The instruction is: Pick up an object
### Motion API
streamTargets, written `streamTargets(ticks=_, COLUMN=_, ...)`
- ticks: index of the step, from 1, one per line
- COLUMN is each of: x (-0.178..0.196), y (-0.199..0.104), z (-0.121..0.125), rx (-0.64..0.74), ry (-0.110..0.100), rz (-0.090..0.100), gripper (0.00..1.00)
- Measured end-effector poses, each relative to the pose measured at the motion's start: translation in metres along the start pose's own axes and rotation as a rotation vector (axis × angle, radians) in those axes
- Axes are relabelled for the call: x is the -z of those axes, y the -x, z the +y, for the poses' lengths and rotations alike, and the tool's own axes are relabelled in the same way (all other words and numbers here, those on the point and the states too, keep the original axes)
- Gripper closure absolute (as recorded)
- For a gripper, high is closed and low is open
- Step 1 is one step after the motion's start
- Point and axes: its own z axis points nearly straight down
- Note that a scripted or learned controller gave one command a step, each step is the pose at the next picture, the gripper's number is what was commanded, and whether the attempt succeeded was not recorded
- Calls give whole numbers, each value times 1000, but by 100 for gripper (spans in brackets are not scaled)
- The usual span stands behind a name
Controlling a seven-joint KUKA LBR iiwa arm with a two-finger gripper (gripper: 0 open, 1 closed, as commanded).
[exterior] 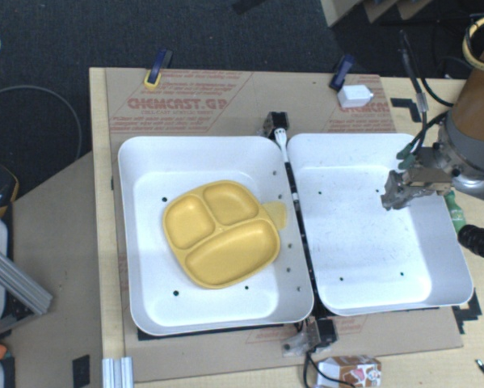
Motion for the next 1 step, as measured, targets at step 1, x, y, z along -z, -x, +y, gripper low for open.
streamTargets(ticks=1, x=-13, y=-106, z=-3, rx=10, ry=9, rz=1, gripper=100)
